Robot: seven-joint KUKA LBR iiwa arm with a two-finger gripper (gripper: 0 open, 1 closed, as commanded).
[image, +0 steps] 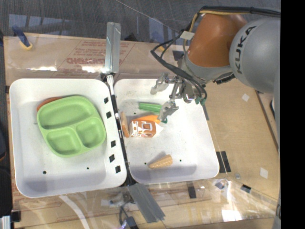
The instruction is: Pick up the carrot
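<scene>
Pincer (167, 112) low in right bin (200, 147), can't tell its state. Carrot (151, 119) just left of the tip, touching; long axis runs left-right, green top (149, 106) behind.

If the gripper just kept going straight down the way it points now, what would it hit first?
Probably the carrot, lying right under the gripper beside the small carton in the right bin; depth is hard to judge from above.

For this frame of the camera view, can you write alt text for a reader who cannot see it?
The gripper hangs low in the right bin, at the carrot, whose orange body and green top lie beside a small carton, with an ice cream cone nearer the front. The left bin holds a green divided plate.
</scene>
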